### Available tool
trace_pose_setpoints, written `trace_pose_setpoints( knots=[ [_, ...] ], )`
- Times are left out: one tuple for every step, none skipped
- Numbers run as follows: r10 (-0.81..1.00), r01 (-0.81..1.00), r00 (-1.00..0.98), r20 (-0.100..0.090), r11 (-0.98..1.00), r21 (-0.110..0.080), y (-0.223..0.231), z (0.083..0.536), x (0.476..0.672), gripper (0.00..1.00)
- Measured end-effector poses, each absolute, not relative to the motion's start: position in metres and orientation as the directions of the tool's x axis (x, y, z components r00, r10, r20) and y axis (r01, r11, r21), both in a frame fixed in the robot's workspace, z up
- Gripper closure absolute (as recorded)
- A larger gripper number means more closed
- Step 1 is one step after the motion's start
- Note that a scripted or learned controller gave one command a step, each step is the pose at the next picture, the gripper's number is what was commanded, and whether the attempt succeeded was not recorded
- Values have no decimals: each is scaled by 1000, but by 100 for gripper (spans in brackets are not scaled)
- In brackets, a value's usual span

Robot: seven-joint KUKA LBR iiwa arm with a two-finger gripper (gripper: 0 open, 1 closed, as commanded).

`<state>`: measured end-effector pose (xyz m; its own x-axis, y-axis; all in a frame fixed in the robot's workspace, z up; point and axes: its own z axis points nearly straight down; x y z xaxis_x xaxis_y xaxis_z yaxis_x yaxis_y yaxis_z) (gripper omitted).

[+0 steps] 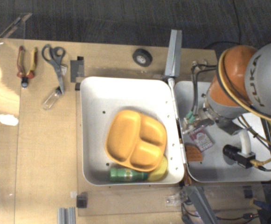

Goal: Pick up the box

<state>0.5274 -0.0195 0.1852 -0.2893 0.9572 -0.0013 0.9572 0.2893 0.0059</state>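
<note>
- You see the arm (247,78) reaching in from the right over the right bin (219,174), its orange band above the bin's far half.
- The gripper (194,123) hangs low near that bin's left wall. From this angle you cannot tell whether it is released or clenched, and nothing is visibly held in it.
- The box (202,140), small, dark red with a pale patterned face, lies flat on the floor of the right bin, just beside the gripper on the near side. You cannot tell whether the two touch.
- A brown flat thing (194,154) lies just nearer than the box, against the left wall.
- In the left bin (93,125) a yellow divided tray (136,139) sits tilted towards the near right corner.
- A green bottle (126,174) lies on its side along the near wall, partly under the tray, with a yellow fruit (159,171) at its right end.
- On the table (32,162), left of the bins, you have red-handled pliers (25,65) and scissors (55,62). A roll of black tape (142,57) lies behind the left bin.
</note>
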Motion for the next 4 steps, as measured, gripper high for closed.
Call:
trace_pose_setpoints(
  knots=[
    [985, 985, -175, -2, 175, 7, -61, 276, 559, 100],
    [984, 984, -176, -2, 176, 6, -61, 276, 558, 0],
    [978, 978, -207, -2, 207, 8, -91, 101, 516, 0],
    [978, 977, -211, -4, 211, 15, -90, 112, 519, 100]
  ],
)
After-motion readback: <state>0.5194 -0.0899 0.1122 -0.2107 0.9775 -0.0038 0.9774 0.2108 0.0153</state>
